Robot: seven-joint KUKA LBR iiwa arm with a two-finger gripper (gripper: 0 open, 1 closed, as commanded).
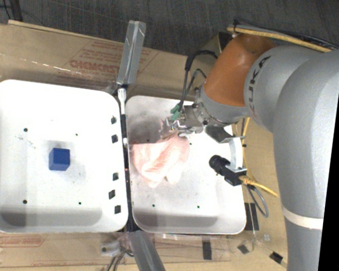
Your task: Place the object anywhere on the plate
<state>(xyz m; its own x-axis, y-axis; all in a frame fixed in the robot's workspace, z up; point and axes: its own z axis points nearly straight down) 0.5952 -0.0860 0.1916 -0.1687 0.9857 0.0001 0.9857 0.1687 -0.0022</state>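
- the grey arm (292,134) is reaching in from the right, its orange band (236,69) hanging over the back edge of the right bin (221,215).
- the gripper (181,126) is sitting low in that bin's back half, near the divider between the two bins.
- a crumpled pink cloth (159,156) is lying in the right bin toward its left wall, its upper corner rising to the gripper; it looks to be pinched there, though i cannot tell for sure how the fingers are standing.
- a small blue cube (60,159) is resting in the left bin (14,100), around its middle, well apart from the cloth.
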